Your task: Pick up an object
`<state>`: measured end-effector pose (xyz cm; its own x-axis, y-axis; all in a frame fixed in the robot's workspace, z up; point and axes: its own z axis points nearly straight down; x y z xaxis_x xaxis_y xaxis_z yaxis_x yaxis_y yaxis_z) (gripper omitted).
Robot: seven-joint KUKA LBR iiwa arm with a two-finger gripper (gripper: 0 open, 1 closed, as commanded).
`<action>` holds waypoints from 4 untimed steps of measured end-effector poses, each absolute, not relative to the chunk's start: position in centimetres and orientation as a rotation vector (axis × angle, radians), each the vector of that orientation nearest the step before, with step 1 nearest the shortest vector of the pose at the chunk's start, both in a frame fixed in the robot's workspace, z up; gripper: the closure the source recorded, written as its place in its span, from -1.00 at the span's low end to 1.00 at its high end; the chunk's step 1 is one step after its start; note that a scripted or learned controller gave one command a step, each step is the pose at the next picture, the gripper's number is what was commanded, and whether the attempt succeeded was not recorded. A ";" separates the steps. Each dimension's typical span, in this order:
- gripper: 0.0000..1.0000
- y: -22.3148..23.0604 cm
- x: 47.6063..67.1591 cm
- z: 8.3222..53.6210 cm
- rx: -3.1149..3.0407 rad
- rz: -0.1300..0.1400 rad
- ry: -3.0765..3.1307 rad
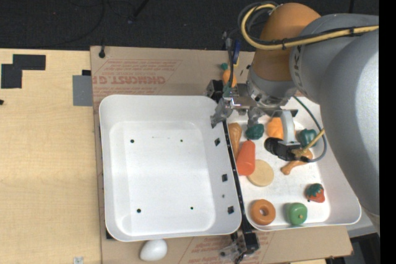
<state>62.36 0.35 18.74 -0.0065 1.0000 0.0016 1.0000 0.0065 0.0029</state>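
Objects to pick: small toy foods lying in the right bin [346, 214], well apart from the bare left bin [117, 133].
Red piece: an orange-red carrot-like shape [245, 157], just beside the wall between the bins.
Tan disc: [261, 173], touching the lower end of the red piece.
Ring: an orange doughnut [263, 211] near the front rim, with a green apple [297, 213] beside it.
Strawberry: red with a green top [316, 193], near the right rim.
Teal lump: [254, 131], close under the wrist.
Arm: grey with an orange band [281, 40], reaching in over the back of the right bin.
Pincer: [238, 111] low over the rear left corner of the right bin; whether it is released or clenched I cannot tell, and nothing is seen between its tips.
Step in hand: judged as the approach or descent, no object lifted yet.
Next move: calls for settling on one piece, likely the red piece or teal lump nearest, and clearing the dividing wall.
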 end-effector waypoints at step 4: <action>1.00 5.3 64.5 42.1 2.229 -0.016 2.224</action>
